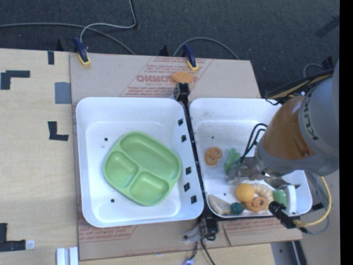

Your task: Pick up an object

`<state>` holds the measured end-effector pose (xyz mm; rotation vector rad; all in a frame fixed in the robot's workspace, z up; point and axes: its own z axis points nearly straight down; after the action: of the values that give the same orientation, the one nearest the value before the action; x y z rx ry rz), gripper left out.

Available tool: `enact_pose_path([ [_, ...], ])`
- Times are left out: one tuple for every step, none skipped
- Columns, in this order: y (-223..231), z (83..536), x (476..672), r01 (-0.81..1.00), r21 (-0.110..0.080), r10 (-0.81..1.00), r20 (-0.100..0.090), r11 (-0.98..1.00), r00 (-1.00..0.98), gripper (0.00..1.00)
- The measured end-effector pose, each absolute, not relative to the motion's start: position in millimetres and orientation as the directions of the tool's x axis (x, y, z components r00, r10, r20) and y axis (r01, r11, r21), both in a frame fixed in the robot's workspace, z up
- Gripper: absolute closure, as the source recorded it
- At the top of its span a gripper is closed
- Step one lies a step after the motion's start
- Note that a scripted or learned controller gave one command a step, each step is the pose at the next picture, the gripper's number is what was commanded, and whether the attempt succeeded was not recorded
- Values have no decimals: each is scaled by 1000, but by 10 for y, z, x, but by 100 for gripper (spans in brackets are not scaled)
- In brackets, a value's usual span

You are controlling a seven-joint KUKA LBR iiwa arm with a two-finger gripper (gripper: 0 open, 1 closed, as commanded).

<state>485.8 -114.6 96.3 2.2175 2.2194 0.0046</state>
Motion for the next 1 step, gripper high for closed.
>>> enact_pose_path([
  [-1146,961,4856,1000,5,1000,-1,1,-1,0],
])
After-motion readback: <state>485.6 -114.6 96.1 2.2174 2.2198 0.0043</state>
